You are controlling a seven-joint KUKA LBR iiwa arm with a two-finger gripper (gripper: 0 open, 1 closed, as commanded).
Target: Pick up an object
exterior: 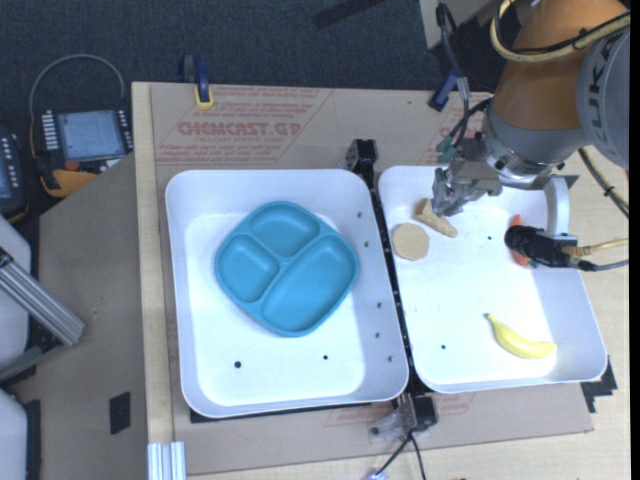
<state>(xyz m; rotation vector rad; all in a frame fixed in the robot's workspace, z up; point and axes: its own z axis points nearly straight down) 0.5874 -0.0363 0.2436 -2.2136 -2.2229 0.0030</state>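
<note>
From above, the arm [545, 68] reaches in from the right at the far side of the right bin [470, 293], its orange band bulking over the bin's back rim and the wrist bent so that the gripper [448, 200] points down into the bin's far left corner. Whether the gripper is spread or clenched cannot be told from this angle. Its tip sits right at a small tan chunk [438, 222], pale and irregular, which lies on the bin floor and pokes out beneath it toward the front. Nothing shows the chunk lifted. Just beside the chunk, toward the dividing wall, lies a flat round tan disc [409, 240], close to the left rim. A small yellow banana [520, 340] lies well apart in the near right part of the bin, curved side toward the front. A small orange thing [518, 255] sits near the right rim, partly hidden. The middle of the right bin's floor is bare white. The left bin [200, 353] holds a blue divided plate [288, 266] with three compartments, lying flat at its centre with white floor all round it.
</note>
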